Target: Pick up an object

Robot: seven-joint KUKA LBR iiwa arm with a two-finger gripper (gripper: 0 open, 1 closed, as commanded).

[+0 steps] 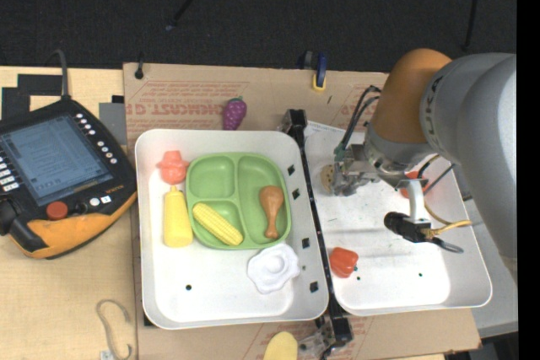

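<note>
My gripper (pixel 342 180) sits far-left in the right bin (pixel 456 287) — finger state I can't tell. The red pepper (pixel 342 262), near-left, looks light, hard, slick plastic — grip across its body.

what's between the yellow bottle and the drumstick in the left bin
In the camera view, the corn cob lies between the yellow bottle and the drumstick, resting on the green divided plate along with the drumstick.
</note>
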